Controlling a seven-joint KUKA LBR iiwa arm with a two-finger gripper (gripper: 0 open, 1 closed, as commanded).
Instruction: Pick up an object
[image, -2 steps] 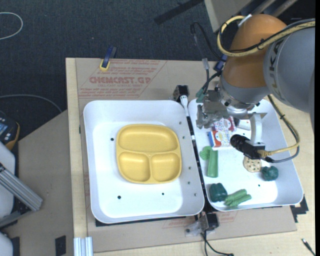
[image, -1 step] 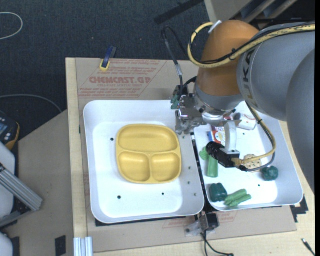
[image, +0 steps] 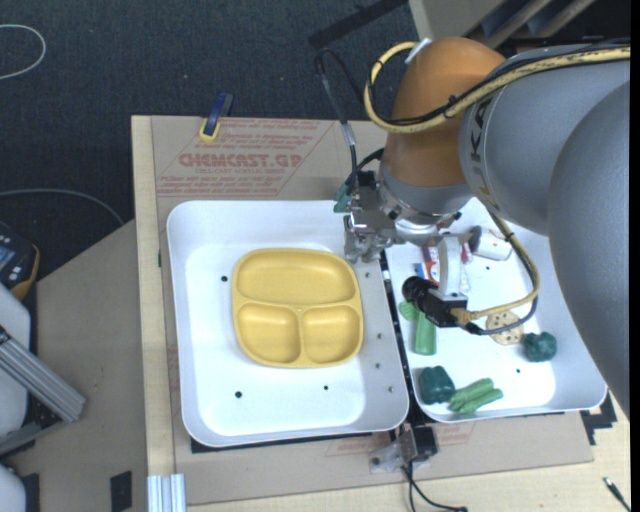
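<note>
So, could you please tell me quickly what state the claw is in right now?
Claw: low over the divide between the two white bins, beside the yellow divided plate; open or closed cannot be told, and nothing is seen in its grip.

The bench (image: 160, 300) is covered by a brown sheet of board printed with red lettering (image: 240, 158) along its far side. Two shallow white bins are set side by side on it, touching: the left bin (image: 195, 340) and the right bin (image: 570, 385). A small blue and yellow clip (image: 213, 118) is seen at the board's far edge.
</note>
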